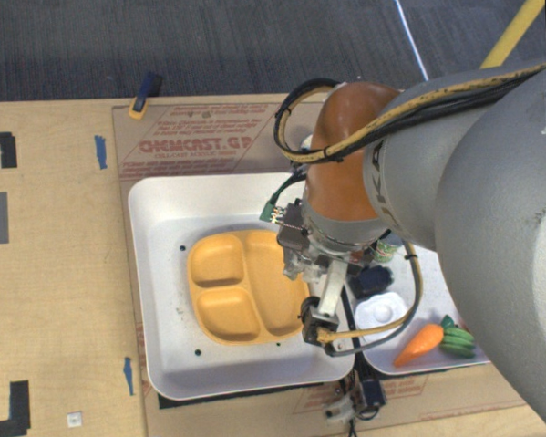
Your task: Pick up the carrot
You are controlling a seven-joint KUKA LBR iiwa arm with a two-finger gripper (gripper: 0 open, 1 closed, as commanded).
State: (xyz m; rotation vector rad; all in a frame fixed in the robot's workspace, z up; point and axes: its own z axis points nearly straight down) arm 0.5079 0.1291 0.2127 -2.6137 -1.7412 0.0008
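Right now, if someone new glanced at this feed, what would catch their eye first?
The big grey arm with its orange band dominates the right side, reaching over the seam between the two bins. Beneath it, a yellow divided tray sits in the left bin. The carrot, orange with a green top, lies by the near edge of the right bin.

The arm hides most of your right bin, the yellow tray's right edge and part of the carrot's green top; you can't identify the dark blue thing beside it.
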